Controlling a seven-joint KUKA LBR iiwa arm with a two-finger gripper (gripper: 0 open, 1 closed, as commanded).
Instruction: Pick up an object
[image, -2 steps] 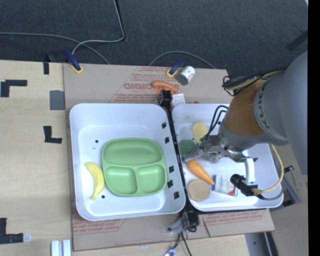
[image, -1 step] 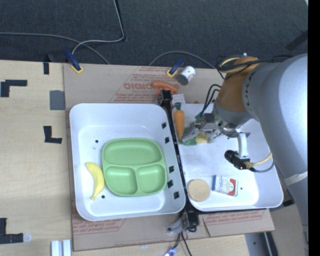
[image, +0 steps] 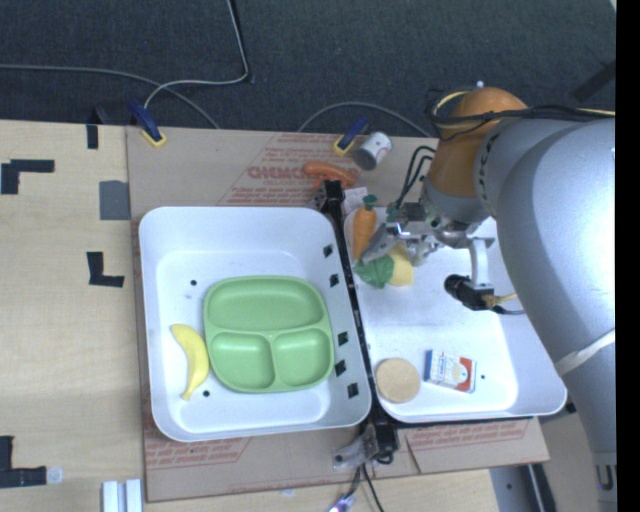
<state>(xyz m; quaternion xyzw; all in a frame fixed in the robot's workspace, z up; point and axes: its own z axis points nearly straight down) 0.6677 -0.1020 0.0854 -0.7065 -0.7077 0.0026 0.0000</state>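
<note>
In the right bin (image: 500, 395), an orange carrot (image: 362, 232) lies at the far left corner. Beside it is a yellow piece with green leaves (image: 385, 270). My gripper (image: 408, 238) hangs low over the bin's far end, just right of the carrot and above the yellow piece. Whether anything is between its parts is hidden by the wrist. Near the bin's front lie a round tan disc (image: 398, 379) and a small white box with blue and red print (image: 449, 370).
The left bin (image: 165, 250) holds a green divided plate (image: 268, 333) and a yellow banana (image: 191, 359) at its left. Behind the bins lie an orange sausage shape (image: 330, 172), a small grey cylinder (image: 373, 150) and blue clamps (image: 148, 125). The arm's grey body (image: 560, 230) overhangs the right bin's right side.
</note>
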